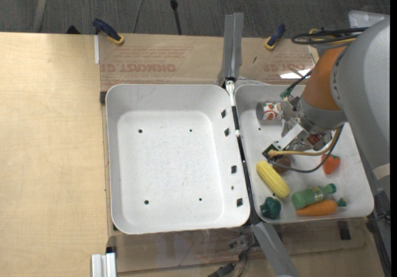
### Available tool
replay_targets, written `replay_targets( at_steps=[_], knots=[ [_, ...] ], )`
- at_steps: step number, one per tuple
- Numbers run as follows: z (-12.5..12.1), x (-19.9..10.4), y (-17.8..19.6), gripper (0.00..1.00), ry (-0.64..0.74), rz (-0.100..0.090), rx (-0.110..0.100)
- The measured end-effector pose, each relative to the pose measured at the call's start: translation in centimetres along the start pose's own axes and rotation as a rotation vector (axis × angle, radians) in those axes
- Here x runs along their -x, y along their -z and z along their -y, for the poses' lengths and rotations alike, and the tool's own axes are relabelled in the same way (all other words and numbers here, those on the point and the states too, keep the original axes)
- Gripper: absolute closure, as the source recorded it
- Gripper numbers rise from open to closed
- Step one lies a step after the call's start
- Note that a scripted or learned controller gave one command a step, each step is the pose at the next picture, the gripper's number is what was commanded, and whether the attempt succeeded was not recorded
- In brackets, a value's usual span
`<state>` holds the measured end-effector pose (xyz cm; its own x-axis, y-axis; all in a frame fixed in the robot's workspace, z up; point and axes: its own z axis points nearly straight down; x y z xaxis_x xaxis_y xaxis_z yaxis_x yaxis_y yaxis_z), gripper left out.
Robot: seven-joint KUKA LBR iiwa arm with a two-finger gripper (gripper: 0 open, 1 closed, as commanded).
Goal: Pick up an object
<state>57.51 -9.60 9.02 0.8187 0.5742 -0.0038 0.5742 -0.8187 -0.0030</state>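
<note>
My gripper (306, 140) hangs low over the middle of the right white bin (356, 164), under the orange band of the arm. A red and white can (271, 111) lies just to its left, towards the bin's back. In front of it, a yellow corn cob (273, 179) rests by the bin's left wall. A green bottle (313, 195) and an orange carrot (317, 208) lie side by side along the front wall. A dark green piece (270, 208) sits in the front left corner. A small red-orange vegetable (332, 164) lies right of the gripper.
The left white bin (124, 145) stands beside the right one, split from it by a grey metal bar (233, 46). Brown cardboard (155, 61) lies behind both bins, held by two clamps (107, 30). A pale wooden top (49, 145) stretches to the left.
</note>
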Motion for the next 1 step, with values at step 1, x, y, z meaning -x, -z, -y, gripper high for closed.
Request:
replay_targets(
  at_steps=[1],
  knots=[
    [-6.81,8.36,0.04,1.0,0.443,-0.001,0.001]
  ],
)
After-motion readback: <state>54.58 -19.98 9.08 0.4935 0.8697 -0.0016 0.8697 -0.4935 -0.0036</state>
